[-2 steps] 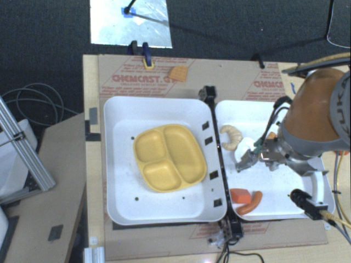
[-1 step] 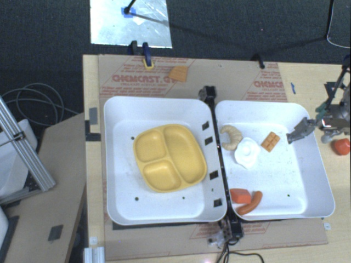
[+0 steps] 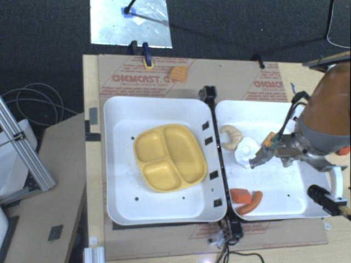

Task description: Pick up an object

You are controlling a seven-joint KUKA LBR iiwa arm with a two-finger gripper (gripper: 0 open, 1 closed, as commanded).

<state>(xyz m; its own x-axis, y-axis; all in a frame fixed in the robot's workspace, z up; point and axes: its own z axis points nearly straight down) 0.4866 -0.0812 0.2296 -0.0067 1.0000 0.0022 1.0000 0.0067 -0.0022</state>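
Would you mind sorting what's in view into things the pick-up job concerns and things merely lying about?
Job:
gripper
white object
beige curved piece
orange carrot-like piece
right bin

Lying about:
yellow divided tray
left bin
tan piece on the board
silver sheet

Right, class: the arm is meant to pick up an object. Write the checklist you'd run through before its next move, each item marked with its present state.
1. Gripper over the right bin: ok.
2. Target beside the tip, white object: ok.
3. Object between the fingers: cannot tell.
4. Neighbours clear of target: not ok, beige curved piece touches it.
5. Orange sausage out of the way, near the front wall: ok.
6. Yellow tray sits in the left bin, away from the arm: ok.
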